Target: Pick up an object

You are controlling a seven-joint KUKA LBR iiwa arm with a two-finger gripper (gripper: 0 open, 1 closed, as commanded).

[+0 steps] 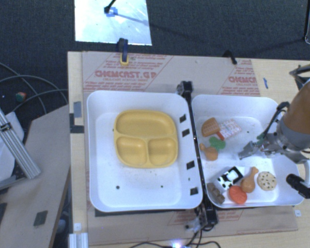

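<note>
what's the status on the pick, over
Gripper low over right white bin, nothing seen held. Toy chicken drumstick and round cookie lie nearby. Yellow divided tray in left bin.

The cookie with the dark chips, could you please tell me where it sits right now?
The cookie lies in the right bin, near its front right corner, just right of the drumstick.

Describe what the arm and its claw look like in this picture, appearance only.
The arm is bulky and rounded, with an orange-brown band above a grey wrist section. A dark cable loops along its left side near the wrist. The claw is a slim, grey metal piece tapering to a narrow tip, far thinner than the arm. A black part with a white piece juts from the arm's lower right.
</note>
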